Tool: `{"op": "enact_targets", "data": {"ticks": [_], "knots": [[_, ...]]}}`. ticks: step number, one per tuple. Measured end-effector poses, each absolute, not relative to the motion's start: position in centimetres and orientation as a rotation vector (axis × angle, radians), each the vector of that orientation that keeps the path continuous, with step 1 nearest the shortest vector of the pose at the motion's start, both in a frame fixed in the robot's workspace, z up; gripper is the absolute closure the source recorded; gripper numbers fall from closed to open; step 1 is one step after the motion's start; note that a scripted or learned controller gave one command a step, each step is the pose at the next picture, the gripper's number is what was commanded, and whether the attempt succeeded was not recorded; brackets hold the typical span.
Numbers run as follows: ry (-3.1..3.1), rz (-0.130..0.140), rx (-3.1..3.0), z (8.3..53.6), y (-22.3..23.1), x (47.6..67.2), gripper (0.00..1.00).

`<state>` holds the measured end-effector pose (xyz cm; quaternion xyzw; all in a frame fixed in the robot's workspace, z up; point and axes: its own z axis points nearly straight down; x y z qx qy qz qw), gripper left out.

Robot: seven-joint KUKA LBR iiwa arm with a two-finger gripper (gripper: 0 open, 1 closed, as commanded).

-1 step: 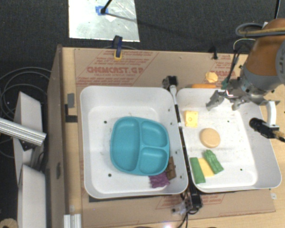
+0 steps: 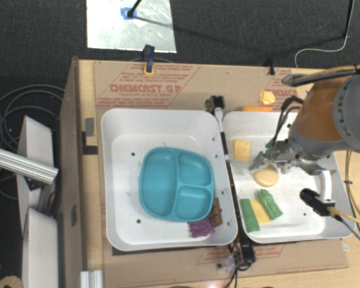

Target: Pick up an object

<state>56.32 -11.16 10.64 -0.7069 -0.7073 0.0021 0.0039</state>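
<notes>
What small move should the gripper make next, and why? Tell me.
Probably lower straight down a little onto the round tan piece. The gripper sits right above it in the right bin, and nothing shows between its fingers yet.

A robotics lab: white bins on a cardboard-covered bench, loose cables, dark carpet.

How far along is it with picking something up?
Done: the gripper has reached into the right bin, right above the round tan piece. In hand: nothing visibly held. Left: grasp and lift; the yellow square and green pieces lie untouched.
</notes>
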Motion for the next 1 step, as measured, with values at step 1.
{"op": "enact_targets", "data": {"ticks": [1], "knots": [[-2.215, 0.004, -2.219, 8.28, -10.66, 48.27, 0.00]]}}
